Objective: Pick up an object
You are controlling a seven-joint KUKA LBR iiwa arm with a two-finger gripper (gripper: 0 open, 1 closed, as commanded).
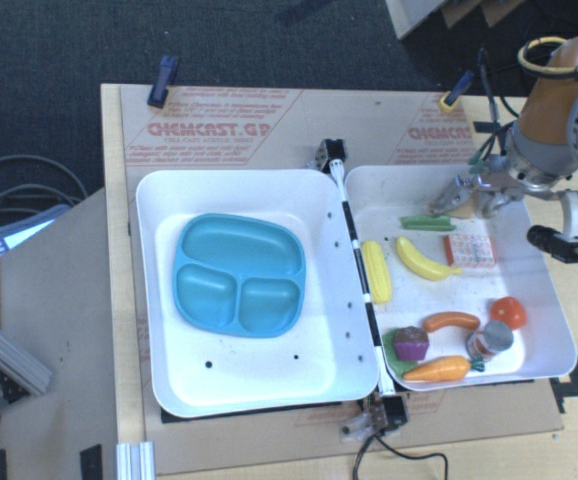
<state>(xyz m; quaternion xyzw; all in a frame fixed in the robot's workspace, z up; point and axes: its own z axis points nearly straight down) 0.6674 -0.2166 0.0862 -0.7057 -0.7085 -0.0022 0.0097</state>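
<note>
My gripper (469,203) hangs over the far part of the right bin (559,328), open with nothing between its fingers. Just in front of it and to the left lies a green bean pod (427,224), apart from the fingertips. A red and white packet (469,250) and a yellow banana (421,259) lie a little nearer. A corn cob (375,270) rests along the bin's left wall. At the front sit a tomato (507,311), a sausage (451,321), a small grey can (491,340), a purple item (410,344) and a carrot (434,370).
The left bin (159,208) holds a blue divided plate (239,274). A black hinge strip (354,258) runs between the two bins. The arm's black cable and side bracket (559,240) hang over the right bin's right rim.
</note>
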